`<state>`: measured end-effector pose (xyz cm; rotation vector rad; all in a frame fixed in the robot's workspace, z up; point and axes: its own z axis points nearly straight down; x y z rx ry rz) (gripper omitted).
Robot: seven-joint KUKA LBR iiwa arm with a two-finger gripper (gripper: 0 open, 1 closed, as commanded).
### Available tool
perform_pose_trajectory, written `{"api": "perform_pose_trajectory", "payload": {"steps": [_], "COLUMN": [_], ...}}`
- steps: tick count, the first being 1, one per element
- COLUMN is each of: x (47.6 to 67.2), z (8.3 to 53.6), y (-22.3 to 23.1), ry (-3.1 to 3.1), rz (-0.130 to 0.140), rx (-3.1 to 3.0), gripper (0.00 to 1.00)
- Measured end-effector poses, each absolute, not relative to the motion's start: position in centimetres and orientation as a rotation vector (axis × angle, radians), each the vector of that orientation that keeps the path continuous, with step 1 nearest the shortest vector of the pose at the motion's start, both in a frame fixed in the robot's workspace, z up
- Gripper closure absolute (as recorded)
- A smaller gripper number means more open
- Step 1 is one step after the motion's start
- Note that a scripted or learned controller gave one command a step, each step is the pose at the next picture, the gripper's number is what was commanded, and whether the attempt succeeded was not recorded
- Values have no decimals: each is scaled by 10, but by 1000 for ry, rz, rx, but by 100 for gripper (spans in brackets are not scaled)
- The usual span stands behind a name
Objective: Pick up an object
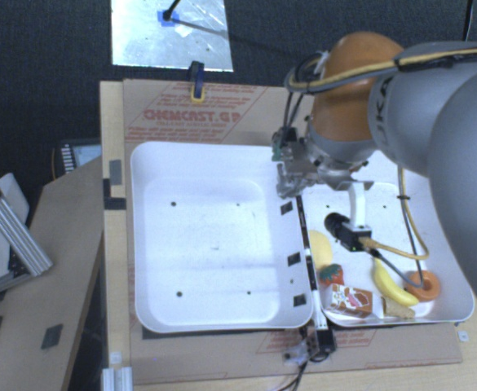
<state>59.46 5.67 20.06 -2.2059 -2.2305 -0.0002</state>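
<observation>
The right bin [458,304] holds several small things along its front. A yellow lemon-like piece [321,247] lies by the divider, with a red and orange piece [330,275] just in front of it. A printed red and white packet [351,300] sits at the front edge. A banana [391,284] lies next to an orange ring [424,284], and a tan piece [399,309] is below them. My gripper [290,184] hangs over the back part of the divider between the bins, apart from all of them. The arm hides the right bin's back part.
The left bin [152,161] stands beside the right one on a cardboard sheet [189,112]. A yellow clamp [197,84] and a shiny silver plate [169,23] are behind the bins. A metal rail [10,226] leans at the far left.
</observation>
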Motion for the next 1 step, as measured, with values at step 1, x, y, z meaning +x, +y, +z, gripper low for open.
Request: {"api": "perform_pose_trajectory", "payload": {"steps": [1], "x": [599], "z": [211], "y": [51], "ry": [-2227], "rz": [-5], "rx": [-2219], "gripper": [100]}}
